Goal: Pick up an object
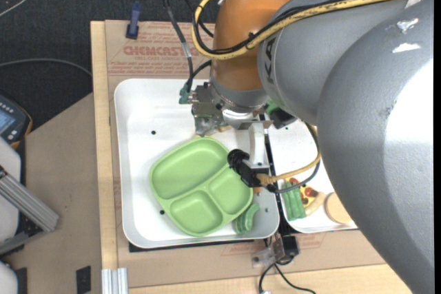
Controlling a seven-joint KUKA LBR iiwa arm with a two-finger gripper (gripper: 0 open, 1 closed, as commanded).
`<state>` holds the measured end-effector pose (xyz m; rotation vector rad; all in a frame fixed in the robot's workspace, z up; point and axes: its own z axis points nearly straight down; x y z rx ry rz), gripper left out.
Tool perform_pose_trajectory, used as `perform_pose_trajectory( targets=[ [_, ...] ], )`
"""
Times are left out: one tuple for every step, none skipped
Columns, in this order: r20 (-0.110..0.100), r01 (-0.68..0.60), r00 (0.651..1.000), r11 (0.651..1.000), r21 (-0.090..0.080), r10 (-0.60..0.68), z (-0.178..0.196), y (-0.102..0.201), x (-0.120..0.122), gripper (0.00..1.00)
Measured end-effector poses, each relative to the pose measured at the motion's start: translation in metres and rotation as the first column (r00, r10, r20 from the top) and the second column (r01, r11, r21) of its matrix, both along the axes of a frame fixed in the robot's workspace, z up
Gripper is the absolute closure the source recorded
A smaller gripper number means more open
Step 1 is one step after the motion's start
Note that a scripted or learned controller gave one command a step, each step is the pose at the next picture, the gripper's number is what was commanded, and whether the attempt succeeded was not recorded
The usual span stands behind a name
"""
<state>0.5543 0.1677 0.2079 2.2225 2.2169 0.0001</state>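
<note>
Plate: I see a green divided plate (196,186) face up in the left bin (134,148), toward the near right corner.
Feel: I think it is light, stiff plastic. It looks smooth, maybe a bit slippery, and not easy to break.
Where to hold: I would pinch the thin rim or a ridge between the hollows.
Neighbour: a small green thing (247,219) sits right by the plate's near right edge.
Gripper: the gripper (204,122) points down at the plate's far edge. I cannot tell if it is open or closed.
Arm: the arm (358,79) leans in from the right, over both bins.
</note>
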Motion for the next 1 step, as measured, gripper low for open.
perform_pose_trajectory(
  targets=[
    [-0.012, 0.005, 1.0, 1.0, 0.0, -0.005, -0.0093, -0.0745, -0.0794, 1.0]
  ],
)
